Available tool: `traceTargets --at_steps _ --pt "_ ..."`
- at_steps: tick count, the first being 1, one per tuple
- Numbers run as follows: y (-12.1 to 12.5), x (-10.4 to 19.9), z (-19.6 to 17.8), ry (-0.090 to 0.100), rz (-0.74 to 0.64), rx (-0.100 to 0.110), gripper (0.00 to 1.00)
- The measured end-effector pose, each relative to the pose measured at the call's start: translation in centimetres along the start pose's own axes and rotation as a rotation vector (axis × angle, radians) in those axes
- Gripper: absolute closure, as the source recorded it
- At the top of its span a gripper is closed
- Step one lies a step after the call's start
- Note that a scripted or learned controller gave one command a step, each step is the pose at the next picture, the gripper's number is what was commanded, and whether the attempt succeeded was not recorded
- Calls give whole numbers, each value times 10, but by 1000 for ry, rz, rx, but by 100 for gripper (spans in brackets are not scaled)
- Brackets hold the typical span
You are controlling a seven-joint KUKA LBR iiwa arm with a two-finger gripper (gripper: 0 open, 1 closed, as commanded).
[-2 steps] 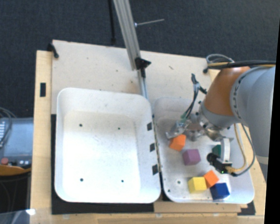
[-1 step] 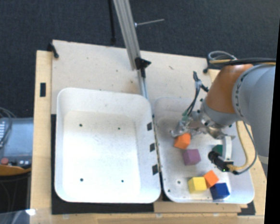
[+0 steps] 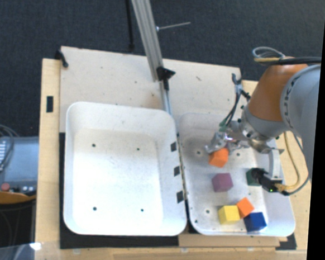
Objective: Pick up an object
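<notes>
Orange block (image 3: 219, 157) right at the tip of the gripper (image 3: 218, 148), in the upper part of the right bin (image 3: 192, 213). The metal fingers (image 3: 215, 143) come down onto its top edge, one on its left, the other hidden against the block, so whether they clamp it, or whether it sits on the bin floor or clear of it, I cannot tell from this slant.

Below it, apart, a purple block (image 3: 222, 182) lies near the middle of the same bin. Further down, toward the near right corner, three more sit bunched together: a yellow block (image 3: 229, 214), a smaller orange block (image 3: 245, 206) just beside its upper right, and a blue block (image 3: 255, 221) touching both at the lower right.

The arm (image 3: 302, 104) leans in from the right, orange band (image 3: 270, 93) above the wrist, cables looping off it, and a dark piece with a green light (image 3: 258, 178) hangs at the right side of the bin.

The left bin (image 3: 77, 114) lies alongside, both on the pale bench (image 3: 111, 75). A slanted metal rail (image 3: 148, 30) runs from the top down to between the bins. A grey pendant (image 3: 14, 165) with cables rests off the bench at far left.
</notes>
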State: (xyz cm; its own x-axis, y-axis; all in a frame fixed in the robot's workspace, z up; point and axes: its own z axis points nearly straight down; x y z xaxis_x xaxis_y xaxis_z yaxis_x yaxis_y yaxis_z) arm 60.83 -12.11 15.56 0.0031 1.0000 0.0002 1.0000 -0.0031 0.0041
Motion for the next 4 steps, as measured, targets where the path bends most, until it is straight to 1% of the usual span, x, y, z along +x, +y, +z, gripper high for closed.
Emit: traceTargets --at_steps 1,2,3,4 --pt "-5 2 -61 0 -8 -3 100" --pt "-5 2 -70 1 -8 2 100" --pt "-6 60 -74 2 -11 5 100" --pt "8 113 -84 2 -12 2 100"
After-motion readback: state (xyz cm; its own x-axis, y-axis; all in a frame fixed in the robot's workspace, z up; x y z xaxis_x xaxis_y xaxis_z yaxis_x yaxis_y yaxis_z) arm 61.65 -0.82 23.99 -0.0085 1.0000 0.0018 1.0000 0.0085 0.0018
